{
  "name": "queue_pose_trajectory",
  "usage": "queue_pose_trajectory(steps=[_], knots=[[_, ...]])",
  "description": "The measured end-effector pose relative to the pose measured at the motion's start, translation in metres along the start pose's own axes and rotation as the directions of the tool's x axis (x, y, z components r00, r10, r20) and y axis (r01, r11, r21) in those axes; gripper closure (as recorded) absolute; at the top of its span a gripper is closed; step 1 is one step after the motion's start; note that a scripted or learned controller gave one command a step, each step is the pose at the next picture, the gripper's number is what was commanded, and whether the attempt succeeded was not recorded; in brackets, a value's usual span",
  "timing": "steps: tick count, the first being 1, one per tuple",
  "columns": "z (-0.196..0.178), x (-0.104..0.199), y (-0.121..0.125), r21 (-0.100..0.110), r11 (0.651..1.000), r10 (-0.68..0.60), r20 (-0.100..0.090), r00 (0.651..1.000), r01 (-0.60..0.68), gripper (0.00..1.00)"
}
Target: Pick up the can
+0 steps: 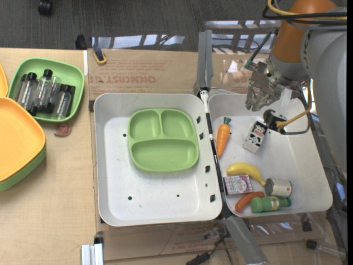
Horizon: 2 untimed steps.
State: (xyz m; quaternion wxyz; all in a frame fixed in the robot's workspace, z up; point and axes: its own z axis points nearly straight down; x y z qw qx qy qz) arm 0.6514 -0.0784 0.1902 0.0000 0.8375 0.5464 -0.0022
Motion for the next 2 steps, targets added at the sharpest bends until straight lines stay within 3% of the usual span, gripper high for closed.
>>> queue_pose_trajectory(steps=[1, 2], knots=[[0.068, -0.095, -0.008, 0.002, 0.994, 0.107, -0.001, 0.994, -0.107, 1.0], [0.044, -0.063, -0.022, 0.001, 0.988, -0.157, -0.002, 0.988, 0.157, 1.0]])
